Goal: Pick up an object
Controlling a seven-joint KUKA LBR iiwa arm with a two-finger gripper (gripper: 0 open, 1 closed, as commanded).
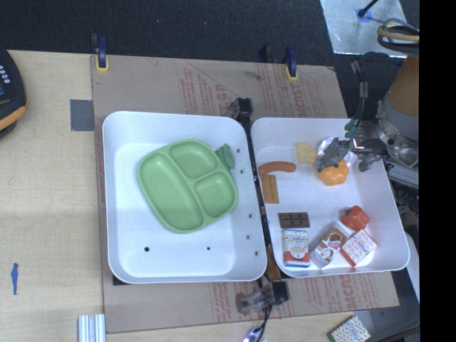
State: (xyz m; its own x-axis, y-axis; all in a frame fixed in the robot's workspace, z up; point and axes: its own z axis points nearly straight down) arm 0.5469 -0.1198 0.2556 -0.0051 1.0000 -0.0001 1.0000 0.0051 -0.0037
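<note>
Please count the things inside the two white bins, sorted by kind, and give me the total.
Green divided plate: 1
Small green piece at the plate's edge: 1
Sausage: 1
Tan strip: 1
Pale yellow piece: 1
Orange round item: 1
Brown chocolate bar: 1
Red item: 1
Printed cartons: 3
Total: 11

Both bins (117, 212) smooth white plastic, slight sheen. Divided green plate (187, 184) matt plastic, soft look. Sheet under bins (178, 84) plain brown cardboard, matt, red print on it. Tabletop (43, 212) pale wood grain, dull finish. Gripper (340, 150) bare metal, shiny highlights. Orange fruit toy (333, 174) glossy plastic. Sausage (276, 167) smooth, slightly glossy. Small cartons (296, 248) printed paper or card. Chocolate bar piece (293, 220) matt brown.
</note>
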